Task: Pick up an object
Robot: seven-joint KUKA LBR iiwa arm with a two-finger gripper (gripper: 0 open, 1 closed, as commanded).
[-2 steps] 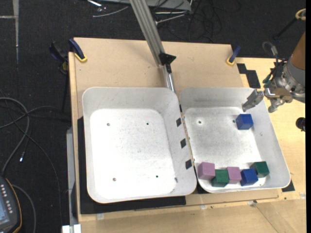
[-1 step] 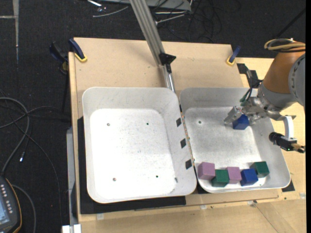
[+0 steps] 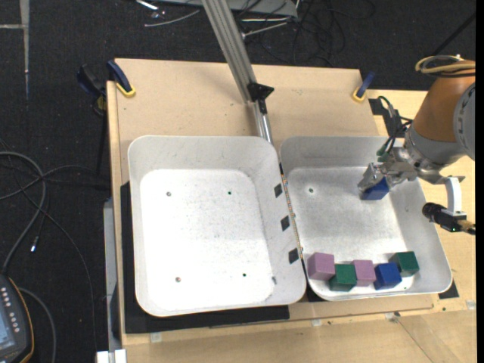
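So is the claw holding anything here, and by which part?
It appears so: a blue block sits at the tips of the claw, raised over the right bin, gripped by its upper part.

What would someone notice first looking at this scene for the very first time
The grey arm with its orange band reaches in from the right, its gripper low over the right bin with a blue block at its tip. Along that bin's near edge sits a row of five blocks, purple, green and blue.

Right bin (image 3: 333, 203) middle open; five blocks (image 3: 363, 271) crowd near wall, seemingly touching.
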